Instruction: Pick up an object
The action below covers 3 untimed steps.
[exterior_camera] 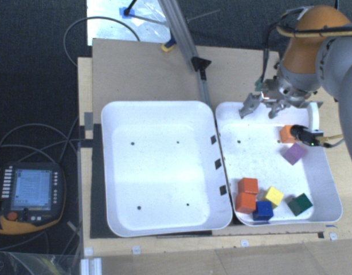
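Note:
My gripper [261, 110] hangs over the far edge of the right bin [250, 148], open, with nothing between its fingers. Several small blocks lie in that bin. An orange block [286, 133] and a purple block [293, 153] sit at the right, below and right of the gripper. Along the near edge are two orange blocks [247, 186] [245, 202], a yellow block [274, 196], a blue block [263, 210] and a green block [300, 204].
The left bin [159, 165] stands beside the right one. A slanted metal pole [182, 33] crosses the bench behind the bins. A teach pendant [27, 196] and cables lie on the floor at the left.

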Each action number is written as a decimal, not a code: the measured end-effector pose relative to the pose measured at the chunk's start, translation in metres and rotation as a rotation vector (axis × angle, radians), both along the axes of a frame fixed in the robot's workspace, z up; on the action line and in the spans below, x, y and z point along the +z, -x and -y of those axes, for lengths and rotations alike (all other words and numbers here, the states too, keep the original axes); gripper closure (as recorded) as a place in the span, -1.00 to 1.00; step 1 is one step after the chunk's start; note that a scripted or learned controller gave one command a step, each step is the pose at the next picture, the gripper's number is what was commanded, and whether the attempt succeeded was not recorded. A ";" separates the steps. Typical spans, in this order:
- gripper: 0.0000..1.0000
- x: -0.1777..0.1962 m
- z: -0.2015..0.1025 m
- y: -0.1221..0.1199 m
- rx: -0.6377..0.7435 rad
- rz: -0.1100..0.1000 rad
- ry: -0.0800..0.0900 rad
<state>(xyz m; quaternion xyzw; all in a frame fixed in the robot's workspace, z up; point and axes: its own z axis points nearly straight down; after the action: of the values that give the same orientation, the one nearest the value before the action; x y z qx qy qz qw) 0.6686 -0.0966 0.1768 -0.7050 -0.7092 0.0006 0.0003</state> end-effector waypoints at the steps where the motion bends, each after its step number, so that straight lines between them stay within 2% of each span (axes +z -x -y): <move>1: -1.00 -0.045 0.008 0.003 -0.004 -0.001 0.000; 2: 1.00 -0.031 0.008 0.001 -0.001 0.007 0.001; 3: 1.00 0.015 0.003 -0.002 -0.001 0.008 0.000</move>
<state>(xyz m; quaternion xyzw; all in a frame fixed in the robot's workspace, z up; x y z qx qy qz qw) 0.6702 -0.0997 0.1914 -0.7052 -0.7090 -0.0022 -0.0027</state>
